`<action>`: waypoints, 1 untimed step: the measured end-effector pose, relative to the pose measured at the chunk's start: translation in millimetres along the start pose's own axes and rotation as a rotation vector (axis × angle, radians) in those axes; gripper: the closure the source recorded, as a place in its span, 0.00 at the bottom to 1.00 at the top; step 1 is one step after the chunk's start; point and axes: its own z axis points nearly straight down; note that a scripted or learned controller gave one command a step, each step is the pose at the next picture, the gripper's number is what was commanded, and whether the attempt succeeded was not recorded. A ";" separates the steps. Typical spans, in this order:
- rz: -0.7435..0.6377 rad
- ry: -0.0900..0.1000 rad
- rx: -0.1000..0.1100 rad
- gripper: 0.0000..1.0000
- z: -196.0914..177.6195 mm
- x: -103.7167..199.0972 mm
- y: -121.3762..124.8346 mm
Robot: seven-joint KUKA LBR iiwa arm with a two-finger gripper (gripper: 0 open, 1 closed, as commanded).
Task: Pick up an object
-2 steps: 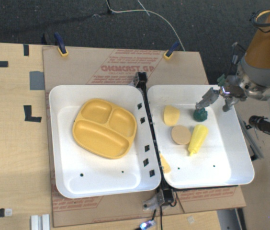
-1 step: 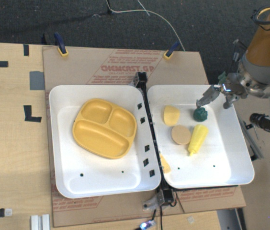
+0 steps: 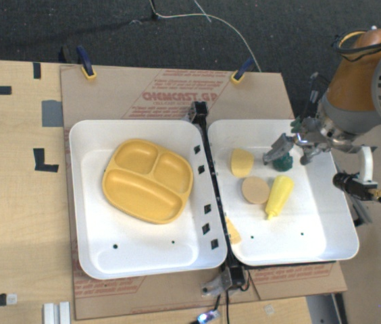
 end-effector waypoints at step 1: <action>0.000 0.000 0.001 0.00 65.0 2.8 -1.3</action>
